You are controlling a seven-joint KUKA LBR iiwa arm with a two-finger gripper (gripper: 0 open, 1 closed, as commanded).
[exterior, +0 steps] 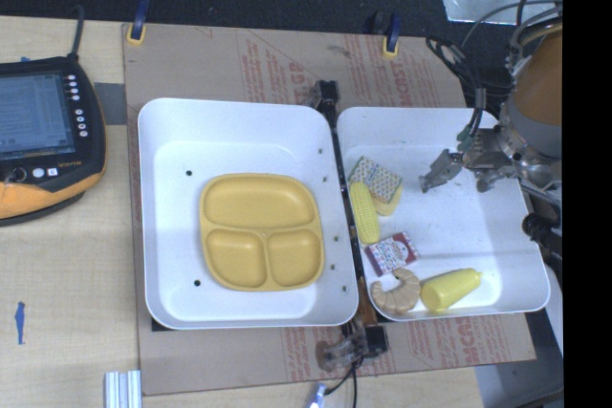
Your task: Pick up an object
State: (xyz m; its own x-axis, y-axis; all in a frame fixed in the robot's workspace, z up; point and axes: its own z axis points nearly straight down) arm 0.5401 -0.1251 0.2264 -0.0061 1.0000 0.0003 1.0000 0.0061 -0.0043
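Reaching in from the right edge of the frame, the hand (442,175) hangs over the upper middle of the right bin (445,124), its dark fingers slightly parted with nothing between them. Below it, along the bin's left side, lie a patterned sponge (375,179) and a corn cob (364,212). Lower down sit a red-and-white packet (391,253), a croissant (396,290) and a yellow bottle-shaped piece (450,288). A yellow divided plate (260,231) rests in the left bin (172,143). A tablet controller (43,134) lies on the worktop (67,301) at far left.
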